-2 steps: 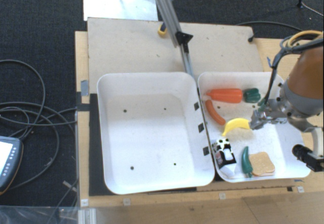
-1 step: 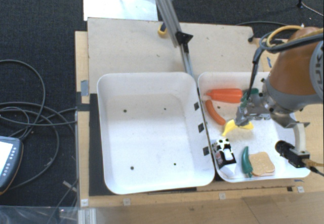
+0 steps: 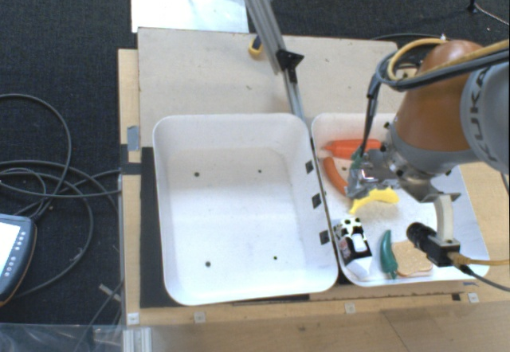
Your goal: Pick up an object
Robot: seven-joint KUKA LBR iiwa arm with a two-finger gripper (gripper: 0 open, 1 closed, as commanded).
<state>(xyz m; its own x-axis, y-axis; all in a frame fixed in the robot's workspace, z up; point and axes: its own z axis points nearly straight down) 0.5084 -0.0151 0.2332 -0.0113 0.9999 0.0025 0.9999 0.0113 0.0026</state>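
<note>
The right bin (image 3: pixel 327 129) holds several small objects. An orange carrot-like piece (image 3: pixel 341 148) lies at the bin's upper left, with a second orange piece (image 3: pixel 334 173) below it. A yellow banana-shaped toy (image 3: pixel 374 199) lies mid-bin. A black and white block (image 3: pixel 351 237), a green pepper-like toy (image 3: pixel 387 253) and a tan flat piece (image 3: pixel 413 263) sit along the front. My gripper (image 3: pixel 360 179) hangs low over the bin, just above the yellow toy and beside the orange pieces. The wrist hides its fingertips.
The left bin (image 3: pixel 239 207) stands alongside, sharing a wall with the right bin. A grey metal pole (image 3: pixel 263 16) slants in from the top to the bins' shared corner. Cables and a pendant (image 3: pixel 12 251) lie on the floor at the left.
</note>
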